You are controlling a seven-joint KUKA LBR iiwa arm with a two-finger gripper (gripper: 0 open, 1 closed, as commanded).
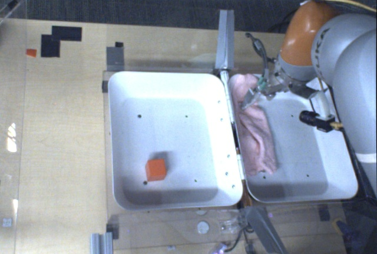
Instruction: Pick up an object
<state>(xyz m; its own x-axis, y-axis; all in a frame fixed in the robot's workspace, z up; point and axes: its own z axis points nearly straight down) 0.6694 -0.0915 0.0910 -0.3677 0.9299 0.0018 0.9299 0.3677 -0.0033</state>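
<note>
A pink cloth (254,129) lies crumpled along the left wall of the right bin (306,185), reaching from its far corner to past the middle. My gripper (259,93) is low at the cloth's upper end, right against the fabric near the bin's far left corner. The wrist and its cables cover the fingers. A small orange cube (156,169) rests in the left bin (171,200), near its front left area, far from the gripper.
A metal divider post (224,40) stands between the bins at the back. The grey arm (347,70) with its orange band covers the right bin's far right side. Black and orange markers (56,40) lie on the bench at far left.
</note>
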